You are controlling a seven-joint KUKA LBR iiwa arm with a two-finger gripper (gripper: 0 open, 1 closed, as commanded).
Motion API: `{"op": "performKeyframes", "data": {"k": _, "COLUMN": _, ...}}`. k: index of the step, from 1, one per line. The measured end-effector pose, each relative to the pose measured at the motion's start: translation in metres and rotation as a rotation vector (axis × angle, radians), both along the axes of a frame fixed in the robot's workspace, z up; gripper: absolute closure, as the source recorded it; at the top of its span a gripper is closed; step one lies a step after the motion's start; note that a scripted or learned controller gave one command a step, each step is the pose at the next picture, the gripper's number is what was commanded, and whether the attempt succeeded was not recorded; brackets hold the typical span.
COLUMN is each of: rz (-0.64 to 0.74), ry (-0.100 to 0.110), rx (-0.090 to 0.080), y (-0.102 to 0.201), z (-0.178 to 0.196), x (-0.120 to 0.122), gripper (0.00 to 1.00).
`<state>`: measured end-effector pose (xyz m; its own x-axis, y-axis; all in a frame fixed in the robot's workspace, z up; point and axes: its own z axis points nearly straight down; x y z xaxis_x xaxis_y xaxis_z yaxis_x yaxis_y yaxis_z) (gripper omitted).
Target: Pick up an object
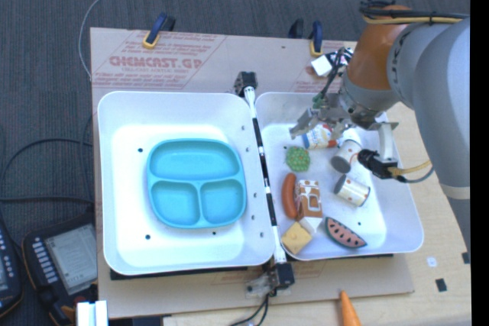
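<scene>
Camera view: gripper (312, 123) low in right bin (397, 229), over a small white, orange and blue item (319, 138); finger state cannot be told. Same bin holds green ball (298, 159), sausage (289, 195), watermelon slice (345, 234), yellow block (296, 239), two cylinders (352, 191). Left bin (126, 107) holds a light-blue divided tray (197, 182).

Bright light is shining down evenly from above. The white bins (114, 164) are glowing a bit. Shadows are lying soft and small. Everything is looking fairly sharp.
</scene>
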<state>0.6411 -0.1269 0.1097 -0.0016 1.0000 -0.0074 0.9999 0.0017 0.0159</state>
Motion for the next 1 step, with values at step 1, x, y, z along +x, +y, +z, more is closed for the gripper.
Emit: {"op": "performKeyframes", "data": {"k": 1, "rz": -0.002, "ry": 0.004, "rx": 0.005, "y": -0.0057, "z": -0.0197, "x": -0.0499, "gripper": 0.00}}
